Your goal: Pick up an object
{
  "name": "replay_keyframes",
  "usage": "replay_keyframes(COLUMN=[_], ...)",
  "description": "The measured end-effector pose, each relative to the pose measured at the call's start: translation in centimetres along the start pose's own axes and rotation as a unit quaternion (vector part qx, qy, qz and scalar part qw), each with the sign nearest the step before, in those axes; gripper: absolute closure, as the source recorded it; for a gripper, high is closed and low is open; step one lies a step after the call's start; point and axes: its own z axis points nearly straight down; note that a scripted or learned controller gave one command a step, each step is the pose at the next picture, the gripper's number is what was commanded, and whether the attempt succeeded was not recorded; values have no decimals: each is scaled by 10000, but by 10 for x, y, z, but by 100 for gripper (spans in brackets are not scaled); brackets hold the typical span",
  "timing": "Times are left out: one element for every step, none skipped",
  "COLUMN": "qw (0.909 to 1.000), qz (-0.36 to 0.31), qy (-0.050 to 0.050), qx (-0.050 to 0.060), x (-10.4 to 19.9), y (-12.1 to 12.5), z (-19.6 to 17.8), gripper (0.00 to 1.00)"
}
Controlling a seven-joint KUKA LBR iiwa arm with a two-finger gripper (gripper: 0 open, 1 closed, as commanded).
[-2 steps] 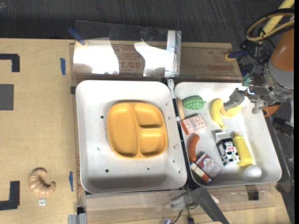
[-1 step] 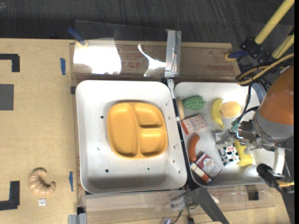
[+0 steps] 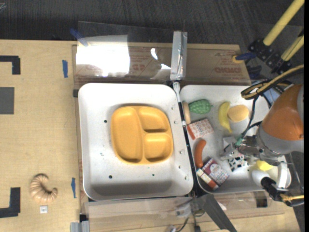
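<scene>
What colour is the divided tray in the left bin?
Yellow-orange divided tray, clearest in the camera view.

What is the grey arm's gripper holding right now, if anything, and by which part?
It cannot be told. The two-finger gripper is down among the items in the right white bin, with no object visibly between its fingers.

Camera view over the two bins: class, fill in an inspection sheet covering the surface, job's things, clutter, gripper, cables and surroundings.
Surface: bench bearing left bin and right bin.
Job's things: right bin holds green toy, banana, red sausage, two printed packets.
Clutter: yellow divided tray in left bin; croissant-like toy on bench.
Gripper: gripper low over right bin; finger state unclear.
Cables: black and yellow cables above the arm.
Surroundings: dark carpet, blue tape marks.
</scene>
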Motion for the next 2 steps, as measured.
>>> replay_keyframes(qw=[10000, 9983], qz=[4, 588], qy=[-7, -5], qx=[-16, 0], x=[0, 42], y=[1, 14], z=[-10, -117], gripper=[100, 100])
